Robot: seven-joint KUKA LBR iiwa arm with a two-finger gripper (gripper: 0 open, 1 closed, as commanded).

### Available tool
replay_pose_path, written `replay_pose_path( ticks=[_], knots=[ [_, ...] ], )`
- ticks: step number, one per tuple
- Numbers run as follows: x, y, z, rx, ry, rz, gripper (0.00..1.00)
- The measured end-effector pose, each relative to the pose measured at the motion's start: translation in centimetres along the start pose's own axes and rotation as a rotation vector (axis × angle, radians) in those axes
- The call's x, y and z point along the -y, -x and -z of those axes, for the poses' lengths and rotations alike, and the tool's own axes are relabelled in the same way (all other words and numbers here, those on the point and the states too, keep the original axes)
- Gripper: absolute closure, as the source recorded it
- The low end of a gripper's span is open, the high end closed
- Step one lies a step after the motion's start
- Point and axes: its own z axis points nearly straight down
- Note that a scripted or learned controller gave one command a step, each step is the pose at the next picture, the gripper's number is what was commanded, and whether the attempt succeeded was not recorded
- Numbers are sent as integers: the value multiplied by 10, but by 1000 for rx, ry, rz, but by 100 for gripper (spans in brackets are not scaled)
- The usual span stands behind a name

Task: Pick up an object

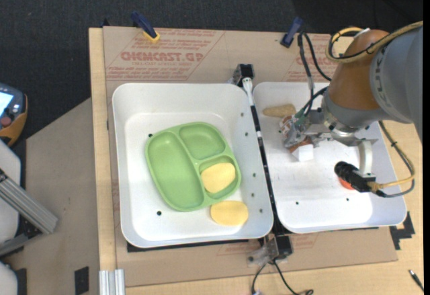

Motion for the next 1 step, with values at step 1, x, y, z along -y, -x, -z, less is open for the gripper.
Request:
replay_pose_path(
  ticks=[1],
  knots=[
    [15, -77, 95, -5, 5, 9, 100]
  ],
)
